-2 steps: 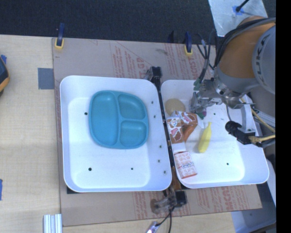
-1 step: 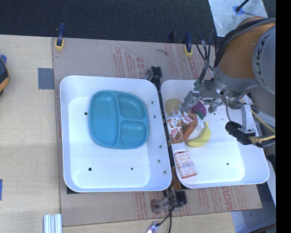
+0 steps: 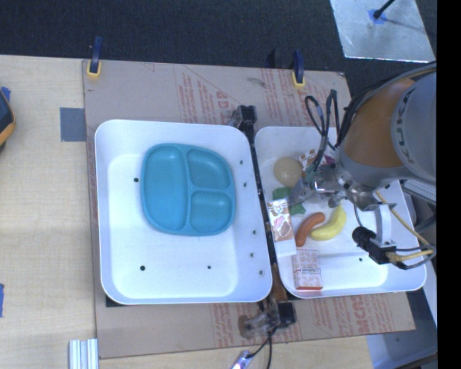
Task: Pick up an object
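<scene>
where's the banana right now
The banana lies in the right bin, near its middle, touching the red sausage on its left and just below the tool.

A wooden bench (image 3: 38, 229) bears brown cardboard (image 3: 177, 91); dark carpet (image 3: 177, 10) lies beyond.

We count two white bins (image 3: 107, 206) side by side. In the left one lies one blue plate (image 3: 188, 188). In the right one we see one banana (image 3: 332, 225), one sausage (image 3: 309, 227), one pale round fruit (image 3: 287, 171) and two packets (image 3: 306, 270).
</scene>
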{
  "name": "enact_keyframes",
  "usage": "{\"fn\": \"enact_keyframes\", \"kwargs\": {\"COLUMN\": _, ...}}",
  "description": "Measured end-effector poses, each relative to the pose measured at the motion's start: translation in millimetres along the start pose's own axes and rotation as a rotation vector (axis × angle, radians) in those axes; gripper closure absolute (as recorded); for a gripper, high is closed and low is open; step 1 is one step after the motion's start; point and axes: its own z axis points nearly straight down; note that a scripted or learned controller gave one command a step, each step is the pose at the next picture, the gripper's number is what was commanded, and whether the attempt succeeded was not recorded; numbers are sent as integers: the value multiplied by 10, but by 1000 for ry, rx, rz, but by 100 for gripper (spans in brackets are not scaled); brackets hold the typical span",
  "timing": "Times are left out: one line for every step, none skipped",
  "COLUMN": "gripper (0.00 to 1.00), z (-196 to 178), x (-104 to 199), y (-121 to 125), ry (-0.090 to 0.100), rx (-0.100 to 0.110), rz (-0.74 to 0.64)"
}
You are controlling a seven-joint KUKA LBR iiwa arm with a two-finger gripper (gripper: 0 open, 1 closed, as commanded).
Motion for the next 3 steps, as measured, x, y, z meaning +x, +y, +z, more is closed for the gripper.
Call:
{"fn": "enact_keyframes", "kwargs": {"gripper": 0, "z": 194, "x": -204, "y": -566, "ry": 7, "rx": 8, "rz": -5}}
{"fn": "enact_keyframes", "kwargs": {"gripper": 0, "z": 189, "x": -174, "y": -69, "ry": 8, "rx": 6, "rz": -4}}
{"fn": "enact_keyframes", "kwargs": {"gripper": 0, "z": 191, "x": 11, "y": -533, "ry": 8, "rx": 7, "rz": -4}}
